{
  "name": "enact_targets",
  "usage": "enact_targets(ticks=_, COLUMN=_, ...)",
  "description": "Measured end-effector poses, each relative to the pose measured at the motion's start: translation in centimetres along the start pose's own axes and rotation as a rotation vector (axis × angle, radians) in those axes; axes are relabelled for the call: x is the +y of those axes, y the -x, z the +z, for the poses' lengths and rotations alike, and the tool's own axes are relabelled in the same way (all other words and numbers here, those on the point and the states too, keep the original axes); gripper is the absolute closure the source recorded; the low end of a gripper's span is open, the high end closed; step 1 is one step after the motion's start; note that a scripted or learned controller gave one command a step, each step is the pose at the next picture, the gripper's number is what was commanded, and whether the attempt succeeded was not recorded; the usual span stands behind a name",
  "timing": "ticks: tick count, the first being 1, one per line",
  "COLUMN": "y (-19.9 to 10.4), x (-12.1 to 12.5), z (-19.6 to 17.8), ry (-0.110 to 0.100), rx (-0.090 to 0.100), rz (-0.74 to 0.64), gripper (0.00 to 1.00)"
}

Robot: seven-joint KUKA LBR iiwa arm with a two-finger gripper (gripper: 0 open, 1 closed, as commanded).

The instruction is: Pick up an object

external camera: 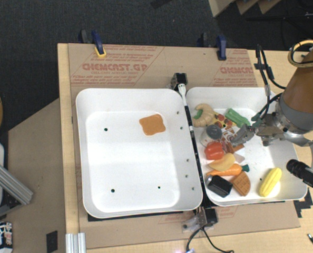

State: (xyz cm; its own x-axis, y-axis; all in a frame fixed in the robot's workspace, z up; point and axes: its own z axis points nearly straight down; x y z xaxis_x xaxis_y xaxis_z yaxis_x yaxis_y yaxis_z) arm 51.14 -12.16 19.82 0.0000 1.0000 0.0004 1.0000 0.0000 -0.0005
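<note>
My gripper (242, 136) hangs low over the middle of the right bin (251, 96), above a crowd of toy foods. Right beside its tip lie a small reddish piece (234, 145) and a grey-blue round piece (214, 132). A red tomato-like piece (214, 151) sits just left and below it. A green piece (236, 116) and a tan piece (202, 115) lie farther back. Nothing shows as lifted by the gripper. In the left bin (93, 157) lies a single flat orange-brown slice (152, 124).
Toward the front of the right bin lie an orange carrot (226, 168), a black block (219, 185), a brown waffle-like piece (241, 183) and a yellow corn cob (270, 181). The arm's orange band (304, 86) stands over the bin's right edge. Blue clamps (221, 46) hold the cardboard at the back.
</note>
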Motion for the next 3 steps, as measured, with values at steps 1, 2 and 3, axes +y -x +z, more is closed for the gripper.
enact_targets(ticks=1, y=1.4, x=5.3, z=11.7, ry=0.003, rx=-0.001, rz=-0.001, gripper=0.00)
enact_targets(ticks=2, y=-1.3, x=13.0, z=11.3, ry=0.008, rx=-0.002, rz=-0.005, gripper=0.00)
enact_targets(ticks=3, y=-2.5, x=10.5, z=11.3, ry=-0.003, rx=0.001, rz=0.000, gripper=0.00)
